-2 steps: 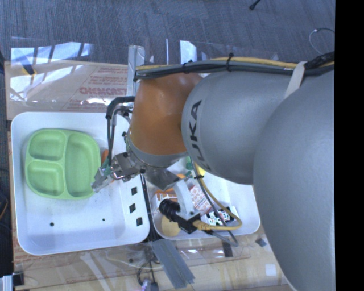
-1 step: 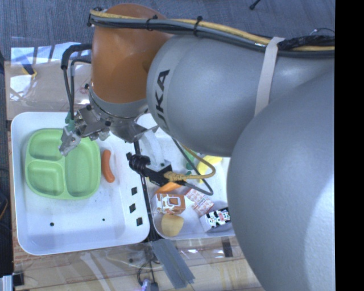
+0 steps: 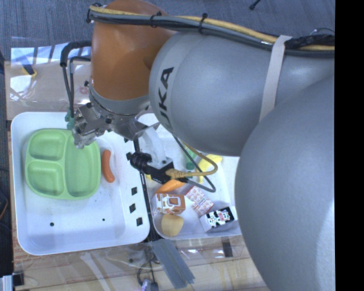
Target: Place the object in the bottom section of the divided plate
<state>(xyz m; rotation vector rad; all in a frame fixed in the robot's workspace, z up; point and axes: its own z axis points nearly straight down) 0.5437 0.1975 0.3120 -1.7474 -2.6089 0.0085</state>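
The small orange sausage [image 3: 107,166] lies in the left bin [image 3: 34,238], just beside the green divided plate [image 3: 61,163]; it looks light, smooth and likely to roll, so gripping across its middle seems safest. Beyond it the gripper [image 3: 85,132] hovers over the plate's rim; its opening cannot be made out.

Bright even light, soft shadows, slight blur

A wooden bench [image 3: 239,267] bears two white bins [image 3: 34,238], with grey carpet [image 3: 40,17] beyond.
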